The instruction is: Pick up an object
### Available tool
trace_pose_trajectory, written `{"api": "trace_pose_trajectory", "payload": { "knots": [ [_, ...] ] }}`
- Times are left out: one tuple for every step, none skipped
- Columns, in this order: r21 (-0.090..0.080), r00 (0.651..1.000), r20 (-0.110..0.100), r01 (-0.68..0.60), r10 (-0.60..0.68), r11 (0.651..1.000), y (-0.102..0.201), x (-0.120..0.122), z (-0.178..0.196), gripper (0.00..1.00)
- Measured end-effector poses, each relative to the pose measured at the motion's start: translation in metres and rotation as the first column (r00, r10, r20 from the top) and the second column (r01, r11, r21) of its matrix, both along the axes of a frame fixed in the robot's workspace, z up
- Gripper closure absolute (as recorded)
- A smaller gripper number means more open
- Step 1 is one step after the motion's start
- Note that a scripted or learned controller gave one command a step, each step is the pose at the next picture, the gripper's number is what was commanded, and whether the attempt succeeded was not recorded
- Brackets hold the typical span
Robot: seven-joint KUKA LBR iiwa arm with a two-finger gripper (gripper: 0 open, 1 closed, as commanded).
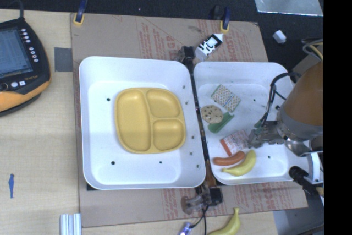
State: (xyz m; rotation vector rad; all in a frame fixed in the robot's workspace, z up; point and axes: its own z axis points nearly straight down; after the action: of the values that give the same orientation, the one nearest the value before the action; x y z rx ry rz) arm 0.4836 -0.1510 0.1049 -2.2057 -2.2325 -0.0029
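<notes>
Camera view shows the claw (258, 137) low in the right bin (250, 73), just above a yellow banana (242, 165) that lies curved near the bin's front edge; I cannot tell how the claw stands. Touching the banana's left side is a red-orange sausage (227, 160). Further back lie a round cookie (211, 114) and a checked packet (226, 98). A yellow divided plate (149, 119) fills the left bin (99, 168).
</notes>
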Motion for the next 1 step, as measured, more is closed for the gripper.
{"api": "trace_pose_trajectory", "payload": {
  "knots": [
    [-0.007, 1.0, 0.009, 0.005, -0.005, 1.0, 0.0379, 0.0851, -0.0088, 1.0]
  ]
}}
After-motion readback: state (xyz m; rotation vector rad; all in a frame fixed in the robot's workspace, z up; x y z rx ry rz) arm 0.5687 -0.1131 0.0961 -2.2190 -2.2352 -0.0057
